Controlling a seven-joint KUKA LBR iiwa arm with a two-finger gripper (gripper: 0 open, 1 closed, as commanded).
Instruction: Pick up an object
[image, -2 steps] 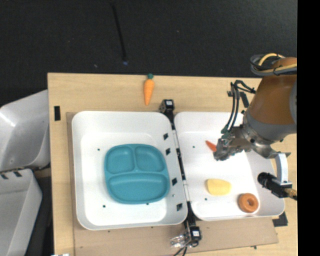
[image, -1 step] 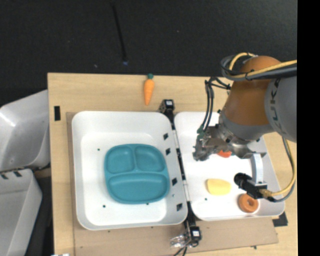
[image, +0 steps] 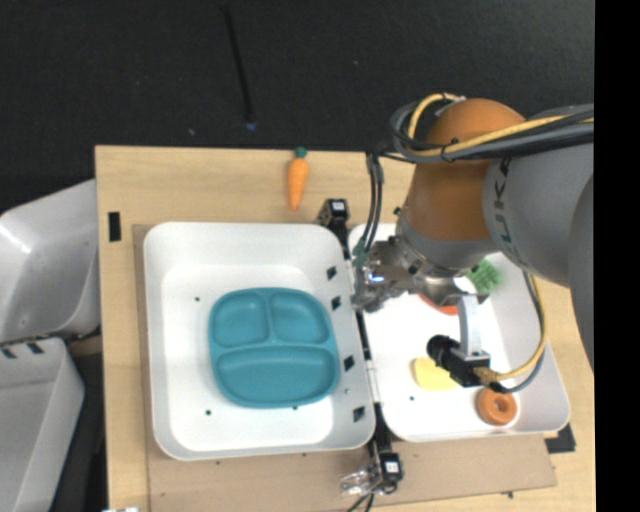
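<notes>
My gripper (image: 378, 282) hangs low over the left rim of the right bin (image: 530, 400), beside the wall shared with the left bin (image: 170, 330); the grey arm and orange wrist band cover much of the right bin. In that bin lie a yellow piece (image: 430, 377), an orange ring (image: 496, 406) at the front right, and a green piece (image: 487, 277) at the back. A reddish thing (image: 438, 293) peeks out from under the wrist. A teal divided plate (image: 272, 347) rests in the middle of the left bin.
An orange toy carrot (image: 297, 180) lies on the wooden bench (image: 200, 180) behind the bins. A small black clip (image: 333, 212) sits at the back between the bins. White equipment (image: 40, 270) stands off the bench's left side.
</notes>
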